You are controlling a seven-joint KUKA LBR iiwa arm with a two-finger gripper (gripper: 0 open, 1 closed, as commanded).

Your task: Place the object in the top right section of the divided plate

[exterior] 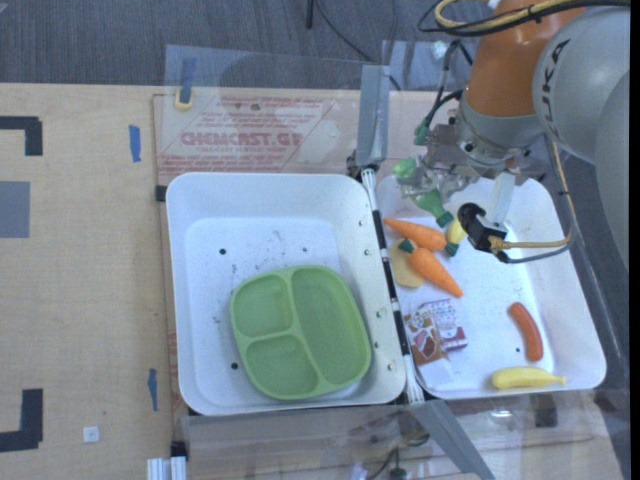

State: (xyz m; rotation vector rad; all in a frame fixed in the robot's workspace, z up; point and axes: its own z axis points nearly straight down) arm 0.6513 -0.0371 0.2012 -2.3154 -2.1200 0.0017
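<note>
Right bin [570,298] crowded w/ carrots [425,250], gripper [437,183] at far-left corner, grip can't tell; green plate [298,330] unobstructed

I see light tan wooden benchtop [80,298] filling left side, black tape corner marks [28,136] and short blue tape strips [134,143] on it. Grey square patch [14,209] near left edge. Dark grey carpet floor [150,13] beyond bench top; thin black cable [345,8] looping there. Lighting even, soft.
</note>
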